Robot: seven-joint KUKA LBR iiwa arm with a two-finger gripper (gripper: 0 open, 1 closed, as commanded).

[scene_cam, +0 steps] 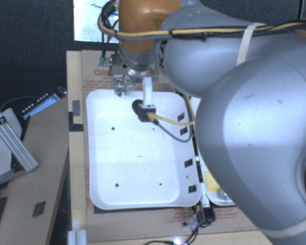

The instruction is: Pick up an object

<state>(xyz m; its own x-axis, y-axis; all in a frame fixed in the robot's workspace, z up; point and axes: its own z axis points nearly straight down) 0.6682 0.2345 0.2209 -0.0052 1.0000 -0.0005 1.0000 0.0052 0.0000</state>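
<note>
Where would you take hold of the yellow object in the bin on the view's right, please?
Only part of the yellow object shows, beside the left wall of its bin; the arm hides the rest. It seems to lie flat, so probably come down from above and pinch across the exposed part, clear of that wall.

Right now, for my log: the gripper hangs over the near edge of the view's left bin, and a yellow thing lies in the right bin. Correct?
No. The camera view shows the gripper over the far edge of the left bin, not the near one. The yellow thing does lie in the right bin.
</note>
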